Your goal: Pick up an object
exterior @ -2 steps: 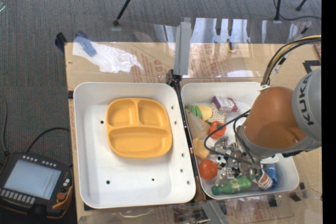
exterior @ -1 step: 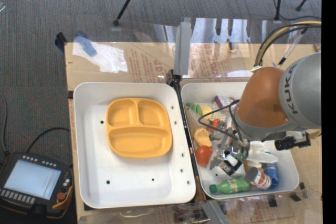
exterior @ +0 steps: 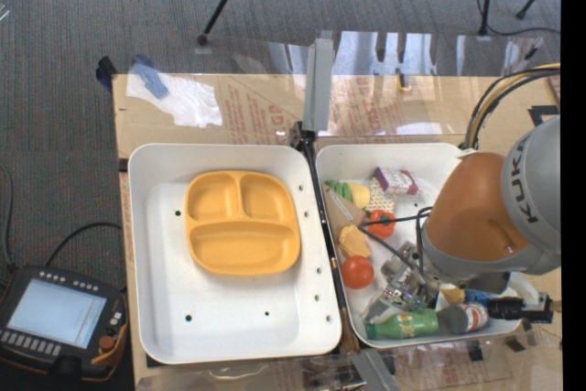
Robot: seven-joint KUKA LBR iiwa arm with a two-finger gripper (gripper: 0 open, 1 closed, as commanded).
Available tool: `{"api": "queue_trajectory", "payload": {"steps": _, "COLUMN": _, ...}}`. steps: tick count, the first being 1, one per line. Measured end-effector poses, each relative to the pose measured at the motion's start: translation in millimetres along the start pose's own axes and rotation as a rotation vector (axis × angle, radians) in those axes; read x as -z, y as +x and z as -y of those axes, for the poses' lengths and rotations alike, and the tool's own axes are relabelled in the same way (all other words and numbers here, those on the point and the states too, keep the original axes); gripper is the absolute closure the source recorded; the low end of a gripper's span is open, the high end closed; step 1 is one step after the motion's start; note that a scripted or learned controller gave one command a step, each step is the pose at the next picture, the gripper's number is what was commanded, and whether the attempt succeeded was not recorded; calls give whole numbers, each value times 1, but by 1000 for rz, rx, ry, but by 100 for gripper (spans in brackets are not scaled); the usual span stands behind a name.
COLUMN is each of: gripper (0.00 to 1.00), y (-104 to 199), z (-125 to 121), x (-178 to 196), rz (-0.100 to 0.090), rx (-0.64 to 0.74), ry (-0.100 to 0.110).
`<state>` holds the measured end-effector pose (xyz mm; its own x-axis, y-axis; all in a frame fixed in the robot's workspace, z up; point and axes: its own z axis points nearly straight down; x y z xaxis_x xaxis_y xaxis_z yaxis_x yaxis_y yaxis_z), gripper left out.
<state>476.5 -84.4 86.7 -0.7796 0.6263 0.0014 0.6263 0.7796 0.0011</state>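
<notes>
Orange and grey, the arm (exterior: 499, 211) hung low over the right bin (exterior: 430, 151), its gripper (exterior: 407, 281) down among the clutter just beside a red tomato (exterior: 358, 271) and above a green bottle (exterior: 403, 324) lying on its side; whether its jaws stood apart or together could not be told. Nothing was visibly held, and the left bin (exterior: 156, 288) carried a yellow divided plate (exterior: 243, 222) lying flat.
</notes>
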Motion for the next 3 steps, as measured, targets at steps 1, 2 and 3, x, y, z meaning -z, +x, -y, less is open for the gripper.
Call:
{"api": "queue_trajectory", "payload": {"steps": 1, "gripper": 0, "y": -62, "z": 75, "x": 1, "rz": -2, "rx": -131, "ry": -5}}
{"api": "queue_trajectory", "payload": {"steps": 2, "gripper": 0, "y": -22, "z": 26, "x": -1, "rz": -5, "rx": -181, "ry": 3}}
{"api": "queue_trajectory", "payload": {"steps": 3, "gripper": 0, "y": -1, "z": 4, "x": -1, "rz": -3, "rx": -121, "ry": 3}}
